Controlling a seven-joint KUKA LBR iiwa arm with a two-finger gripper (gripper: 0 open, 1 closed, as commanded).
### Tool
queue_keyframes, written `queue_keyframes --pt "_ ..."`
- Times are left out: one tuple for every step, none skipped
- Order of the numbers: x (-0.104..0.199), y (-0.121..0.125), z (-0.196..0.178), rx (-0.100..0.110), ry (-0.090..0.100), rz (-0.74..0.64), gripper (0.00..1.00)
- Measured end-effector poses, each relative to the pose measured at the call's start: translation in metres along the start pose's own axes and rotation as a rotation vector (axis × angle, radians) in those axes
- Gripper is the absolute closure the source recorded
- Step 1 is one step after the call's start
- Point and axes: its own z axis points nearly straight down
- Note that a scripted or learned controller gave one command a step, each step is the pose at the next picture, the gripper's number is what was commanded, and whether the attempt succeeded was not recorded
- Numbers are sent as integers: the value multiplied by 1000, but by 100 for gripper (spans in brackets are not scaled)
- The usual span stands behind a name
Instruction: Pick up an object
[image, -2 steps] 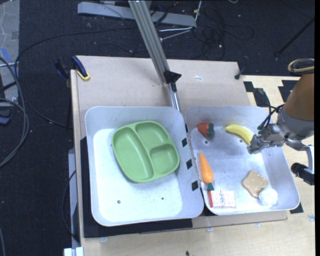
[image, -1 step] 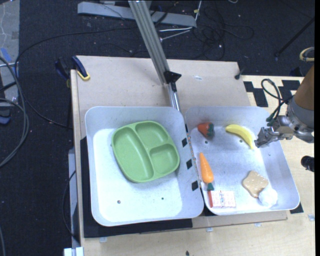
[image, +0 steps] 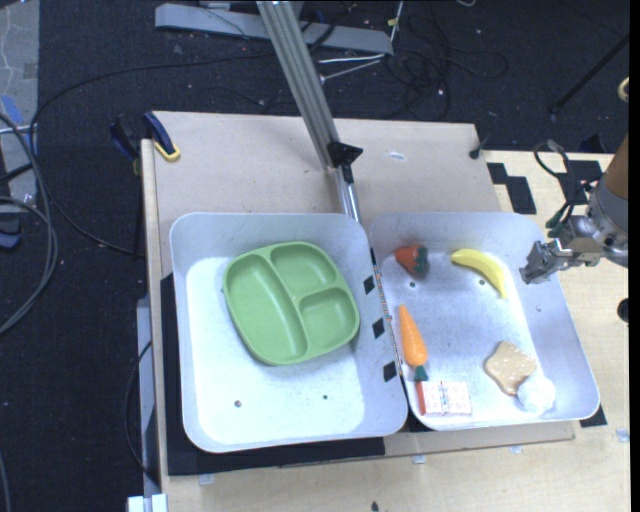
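Hovering at the right bin's far-right rim, the gripper (image: 535, 266) sits small and dark against the white wall — whether it is open or closed, I cannot tell at this size, and nothing can be made out in its grasp. Right white shallow bin (image: 470, 312) holds the candidates: a curved yellow plastic banana (image: 481, 268) nearest the gripper, just inside the rim; a small red-and-green strawberry-like toy (image: 411, 259) further left; an orange toy carrot (image: 412, 336) lying along the bin's left side; a red-and-white small box (image: 443, 398) at the near edge; a tan bread-shaped piece (image: 509, 366) with a pale whitish lump (image: 536, 393) just beside it at the near-right corner. Left white bin (image: 200, 330) carries a green three-compartment plastic plate (image: 291, 302). Judged stage: approach, no pick made yet. Next move likely calls for shifting inward over one object — banana seems handiest — then descending centred across its narrow width, clear of the bin wall.
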Motion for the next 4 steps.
queue_keyframes --pt "49 -1 8 7 4 -4 100" --pt "98 -12 -3 6 4 -5 100" --pt "155 -28 3 8 4 -5 100" --pt "216 -37 -5 6 5 -7 100"
